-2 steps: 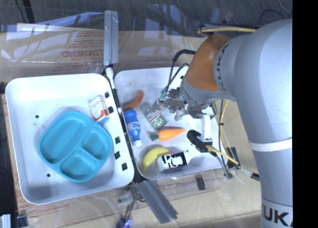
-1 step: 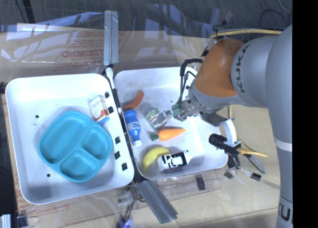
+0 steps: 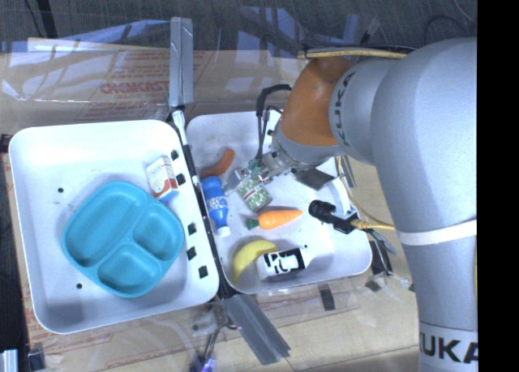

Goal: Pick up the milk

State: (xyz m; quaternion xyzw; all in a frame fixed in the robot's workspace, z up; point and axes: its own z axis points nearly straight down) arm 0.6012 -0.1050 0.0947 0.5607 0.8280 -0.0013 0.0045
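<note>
Writing: "KUKA" in dark letters on the grey arm [image 3: 430, 160], low on its base, first letter cut off. More lettering ran up the link beside the orange band [image 3: 312, 111]. Red print on the cardboard [image 3: 122, 79] behind the bins, under clear film, too faint to read. The black-and-white pack [image 3: 282, 262] bore white marks, not legible.

All places rel. to the blue bottle [image 3: 215, 203], which lay in the right bin [image 3: 357, 261] against its left wall, white cap toward the camera.

- Milk [image 3: 160, 176]: small white carton w/ orange-red label, left of the bottle, across the wall in the left bin [image 3: 49, 160]. It touched the far right corner of the blue divided plate [image 3: 122, 237]. Well apart from the gripper.
- Sausage [image 3: 219, 160]: just behind the bottle.
- Green-white packet [image 3: 254, 192]: just right of the bottle.
- Carrot [image 3: 276, 218]: right of it, a bit nearer the camera.
- Banana [image 3: 251, 253]: right and nearer, touching the black-and-white pack.

Arm pose: reached in from the right and bent down over the right bin, orange band uppermost. Gripper [image 3: 263, 172] low, right of the bottle, at the packet's far edge. How far open it was, or whether it gripped anything: could not tell, tip too cluttered.
</note>
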